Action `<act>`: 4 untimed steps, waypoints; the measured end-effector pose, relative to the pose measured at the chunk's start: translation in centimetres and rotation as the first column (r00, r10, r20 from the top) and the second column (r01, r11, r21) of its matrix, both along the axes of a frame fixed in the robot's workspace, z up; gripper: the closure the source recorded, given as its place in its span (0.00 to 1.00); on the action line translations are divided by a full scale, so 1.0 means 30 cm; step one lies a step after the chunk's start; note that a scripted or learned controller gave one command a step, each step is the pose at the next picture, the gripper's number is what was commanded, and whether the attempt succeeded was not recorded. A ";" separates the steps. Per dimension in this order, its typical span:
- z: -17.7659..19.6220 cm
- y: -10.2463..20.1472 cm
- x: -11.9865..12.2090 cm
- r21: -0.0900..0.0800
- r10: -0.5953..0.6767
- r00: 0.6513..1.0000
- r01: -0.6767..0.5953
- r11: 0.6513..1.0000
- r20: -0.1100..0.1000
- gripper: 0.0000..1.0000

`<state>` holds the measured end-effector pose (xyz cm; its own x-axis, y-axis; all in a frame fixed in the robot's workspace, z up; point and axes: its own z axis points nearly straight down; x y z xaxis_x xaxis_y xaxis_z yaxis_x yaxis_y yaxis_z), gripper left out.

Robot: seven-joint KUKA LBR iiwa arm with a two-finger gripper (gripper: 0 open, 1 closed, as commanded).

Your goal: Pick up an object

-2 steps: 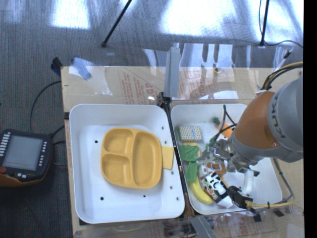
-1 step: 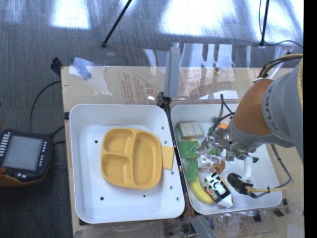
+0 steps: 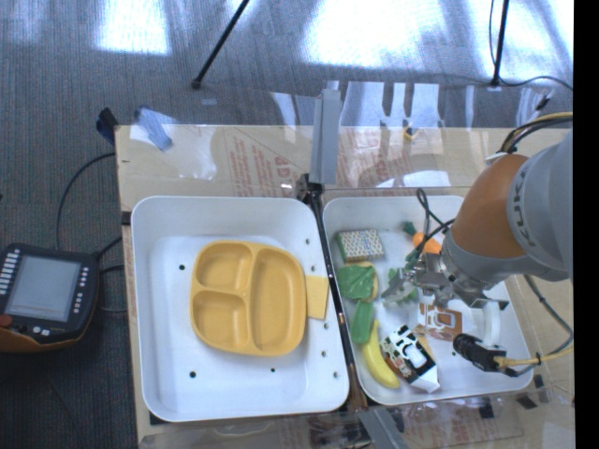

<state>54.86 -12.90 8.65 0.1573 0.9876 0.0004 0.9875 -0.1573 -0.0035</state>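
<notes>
My gripper [image 3: 413, 284] hangs low over the middle of the right bin [image 3: 520, 370], at the end of the grey arm with its orange band [image 3: 491, 215]. Just to its left lies a green flat object [image 3: 355, 281], and a second green piece [image 3: 362, 324] lies below that. A patterned green-and-white block [image 3: 360, 244] sits toward the bin's back left. A yellow banana [image 3: 378, 363] and a black-and-white carton [image 3: 410, 355] lie at the front. An orange item [image 3: 430, 245] and a small green one [image 3: 409, 227] show beside the wrist. Under the gripper sits a brown-and-white item [image 3: 441, 322].
The left bin [image 3: 164, 363] holds a yellow divided plate [image 3: 250, 297], with a tan square piece [image 3: 317, 297] against its right side. A metal post [image 3: 325, 138] stands behind the divide between the bins. A teach pendant [image 3: 42, 293] lies on the floor at left.
</notes>
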 end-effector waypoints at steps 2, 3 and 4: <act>-0.001 -0.080 -0.248 0.001 -0.132 0.991 0.132 0.991 -0.003 0.00; 0.029 -0.083 -0.250 0.003 -0.138 0.990 0.138 0.990 -0.005 1.00; 0.340 0.191 -0.174 0.002 -0.042 0.999 0.042 0.999 0.005 1.00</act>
